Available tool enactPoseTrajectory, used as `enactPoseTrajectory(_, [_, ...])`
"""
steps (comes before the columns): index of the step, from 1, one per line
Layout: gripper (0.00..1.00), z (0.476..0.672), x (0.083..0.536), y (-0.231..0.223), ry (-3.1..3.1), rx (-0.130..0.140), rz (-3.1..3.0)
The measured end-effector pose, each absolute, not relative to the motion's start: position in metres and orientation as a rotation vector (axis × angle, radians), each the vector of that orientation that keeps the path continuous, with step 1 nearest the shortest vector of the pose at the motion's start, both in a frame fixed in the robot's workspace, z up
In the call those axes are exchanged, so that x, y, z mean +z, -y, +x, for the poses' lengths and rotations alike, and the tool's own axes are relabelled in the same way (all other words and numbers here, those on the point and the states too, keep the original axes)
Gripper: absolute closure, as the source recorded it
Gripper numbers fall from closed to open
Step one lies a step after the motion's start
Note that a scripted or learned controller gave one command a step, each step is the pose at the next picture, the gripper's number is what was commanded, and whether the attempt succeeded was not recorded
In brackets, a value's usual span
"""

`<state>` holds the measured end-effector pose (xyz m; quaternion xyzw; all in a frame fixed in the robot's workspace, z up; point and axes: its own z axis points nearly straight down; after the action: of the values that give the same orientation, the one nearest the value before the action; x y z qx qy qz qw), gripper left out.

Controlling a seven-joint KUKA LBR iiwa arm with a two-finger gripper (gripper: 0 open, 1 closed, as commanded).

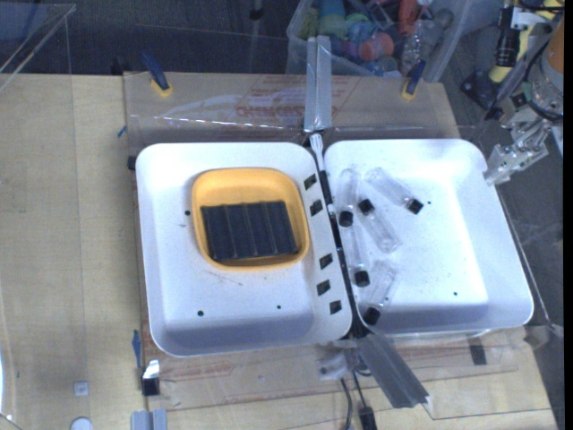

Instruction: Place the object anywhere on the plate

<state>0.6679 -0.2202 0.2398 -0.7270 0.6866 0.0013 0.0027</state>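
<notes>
Object: several clear small bottles with black caps [380,218] lie scattered in the right bin [466,267], mostly in its left half, close to the divider between the bins; some lie on their sides, and their transparent bodies are hard to separate from the white floor.
Nearest cap: one black cap [413,206] sits a little apart, toward the bin's middle.
Plate: a yellow plate [201,195] with rounded corners rests in the left bin [166,285], toward its far half; a dark ribbed rectangular slab [249,231] lies on it, covering most of its floor.
Divider: a strip with black marks [324,260] runs between the two bins.
Gripper: the gripper [510,161] hangs at the far right edge of the right bin, well apart from the bottles and plate; nothing is seen between its fingers, and whether they are spread or pressed together cannot be told.
Background: a clear tub of colourful items [376,12] stands behind the bins.
</notes>
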Motion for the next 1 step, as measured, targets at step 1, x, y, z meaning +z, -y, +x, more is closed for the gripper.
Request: enactPoseTrajectory(1, [1.00, 0.6671, 0.2034, 0.2120, -1.926, 0.006, -2.476])
